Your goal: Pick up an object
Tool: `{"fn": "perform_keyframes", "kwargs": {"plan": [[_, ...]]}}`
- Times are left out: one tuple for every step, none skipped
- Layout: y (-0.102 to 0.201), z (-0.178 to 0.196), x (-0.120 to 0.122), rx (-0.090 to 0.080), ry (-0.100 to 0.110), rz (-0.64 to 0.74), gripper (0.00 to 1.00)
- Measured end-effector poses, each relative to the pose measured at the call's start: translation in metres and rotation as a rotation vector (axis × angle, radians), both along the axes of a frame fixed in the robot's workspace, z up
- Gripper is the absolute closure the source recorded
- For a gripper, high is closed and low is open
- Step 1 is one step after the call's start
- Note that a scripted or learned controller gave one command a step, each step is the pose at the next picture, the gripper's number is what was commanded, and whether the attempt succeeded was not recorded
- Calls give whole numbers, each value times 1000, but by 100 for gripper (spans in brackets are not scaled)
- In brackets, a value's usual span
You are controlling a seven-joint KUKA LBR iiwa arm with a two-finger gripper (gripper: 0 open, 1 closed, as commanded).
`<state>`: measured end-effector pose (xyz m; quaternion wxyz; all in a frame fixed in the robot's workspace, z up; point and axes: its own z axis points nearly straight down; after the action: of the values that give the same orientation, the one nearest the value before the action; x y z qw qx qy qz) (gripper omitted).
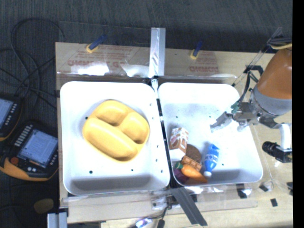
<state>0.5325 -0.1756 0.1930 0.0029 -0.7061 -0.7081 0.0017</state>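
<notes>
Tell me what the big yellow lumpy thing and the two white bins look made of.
The big yellow lumpy thing looks like soft foam or rubbery plastic: rounded, matte, with dull highlights. The left white bin and the right white bin look like smooth moulded plastic, with rounded corners and a faint sheen.

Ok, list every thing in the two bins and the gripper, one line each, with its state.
gripper: over the right bin, jaws apart, holding nothing.
yellow bread-shaped toy: lying in the middle of the left bin.
blue-and-white bottle: lying tilted in the right bin, near its front.
brown-and-white packet: lying by the right bin's left wall.
carrot: lying flat at the right bin's front.
brown round piece: lying between packet and bottle.
</notes>
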Motion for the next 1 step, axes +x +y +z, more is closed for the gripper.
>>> {"fn": "perform_keyframes", "kwargs": {"plan": [[6, -94, -26, 1, 0, 39, 0]]}}
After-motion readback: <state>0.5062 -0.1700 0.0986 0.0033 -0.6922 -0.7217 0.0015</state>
